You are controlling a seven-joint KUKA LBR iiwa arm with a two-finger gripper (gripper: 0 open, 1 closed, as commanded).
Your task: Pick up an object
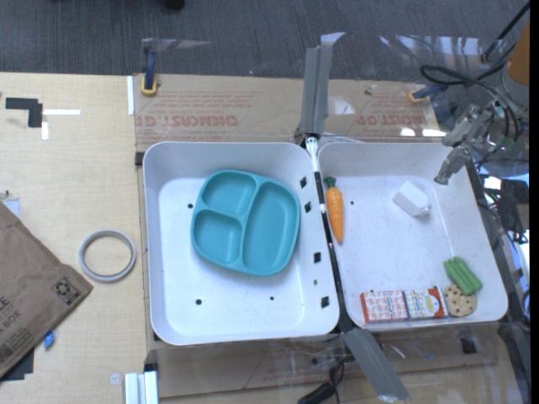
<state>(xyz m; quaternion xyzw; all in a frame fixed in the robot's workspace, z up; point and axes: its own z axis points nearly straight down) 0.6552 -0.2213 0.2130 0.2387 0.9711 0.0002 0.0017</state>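
One teal tray (pixel 246 222), one carrot (pixel 335 213), one cookie (pixel 460 301) (tool (pixel 453 162) grip state: cannot tell).

Bench clutter outside the two bins

A roll of tape (pixel 107 254) lies flat on the bench (pixel 67 167), just left of the left bin (pixel 156 251); a brown cardboard box (pixel 29 289) sits tilted at the bench's lower left edge, and a yellow-tipped clamp (pixel 150 72) stands at the cardboard's far edge.
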